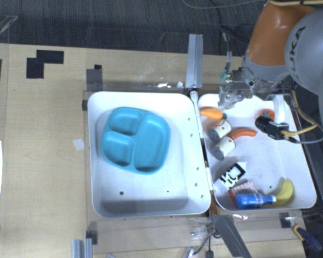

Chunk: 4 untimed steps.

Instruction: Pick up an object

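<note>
Objects crowd the right bin [304, 168] — carrot [211, 113], sausage [242, 134], bottle [253, 200], banana [284, 192] — while a blue tray [134, 138] lies in the left bin [145, 203]. Above the carrot, the gripper [230, 100] hangs; I cannot tell how its fingers stand.

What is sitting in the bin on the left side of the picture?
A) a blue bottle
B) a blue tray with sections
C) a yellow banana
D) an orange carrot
B: the blue tray with sections lies alone in the left bin, while the banana, blue bottle and carrot are all in the right bin.
</note>
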Each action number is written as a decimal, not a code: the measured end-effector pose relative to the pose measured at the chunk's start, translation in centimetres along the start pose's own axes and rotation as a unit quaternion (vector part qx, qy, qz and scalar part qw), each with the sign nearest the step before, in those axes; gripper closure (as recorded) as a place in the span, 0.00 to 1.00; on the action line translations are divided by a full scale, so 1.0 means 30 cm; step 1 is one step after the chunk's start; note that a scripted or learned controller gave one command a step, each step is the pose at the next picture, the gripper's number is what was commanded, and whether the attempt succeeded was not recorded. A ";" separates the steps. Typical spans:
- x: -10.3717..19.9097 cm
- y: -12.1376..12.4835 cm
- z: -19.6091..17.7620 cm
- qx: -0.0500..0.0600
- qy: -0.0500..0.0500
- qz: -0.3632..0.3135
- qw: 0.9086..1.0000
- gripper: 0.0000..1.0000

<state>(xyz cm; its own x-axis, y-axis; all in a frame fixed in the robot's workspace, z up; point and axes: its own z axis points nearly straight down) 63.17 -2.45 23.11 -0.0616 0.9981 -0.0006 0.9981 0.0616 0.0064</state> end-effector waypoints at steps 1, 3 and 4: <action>0.043 -0.195 0.153 0.001 0.001 -0.107 0.994 1.00; -0.091 -0.346 -0.368 -0.001 -0.001 -0.167 0.986 1.00; 0.055 -0.147 -0.052 0.001 0.000 -0.226 0.974 1.00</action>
<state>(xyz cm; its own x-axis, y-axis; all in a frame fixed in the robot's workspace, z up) 58.65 -1.07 24.64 -0.4947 0.8691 -0.0021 0.8690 0.4947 0.0041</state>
